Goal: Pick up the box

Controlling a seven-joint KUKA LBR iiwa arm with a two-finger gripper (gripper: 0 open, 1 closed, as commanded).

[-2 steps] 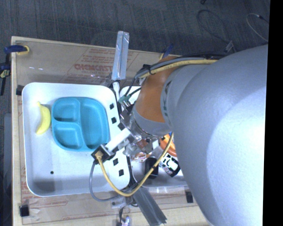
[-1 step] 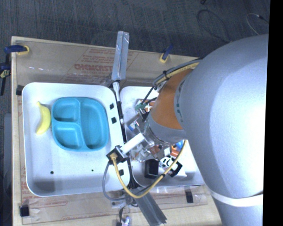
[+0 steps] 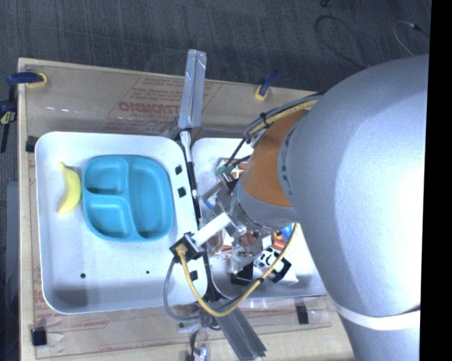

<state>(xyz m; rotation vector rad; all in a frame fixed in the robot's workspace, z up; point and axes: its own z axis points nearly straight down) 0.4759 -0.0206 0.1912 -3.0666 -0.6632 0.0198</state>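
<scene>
My arm, grey with an orange band [image 3: 263, 170], reaches down into the right bin [image 3: 212, 150] and hides most of what lies in it. The gripper [image 3: 242, 259] is low near that bin's front wall, and the wrist hardware blocks my sight of it. Right beside it lies a small item with black and white print [image 3: 267, 260], perhaps the box; I cannot tell whether the gripper touches it. A copper-brown patch [image 3: 224, 248] and a blue scrap [image 3: 285, 231] peek out from under the wrist.
The left bin [image 3: 40, 206] holds a blue compartment tray [image 3: 129, 196] and a banana [image 3: 69, 189] along its left wall. A yellow cable [image 3: 189, 286] loops from the wrist over the front rim. A metal bar [image 3: 192, 86] stands behind the divider between the bins.
</scene>
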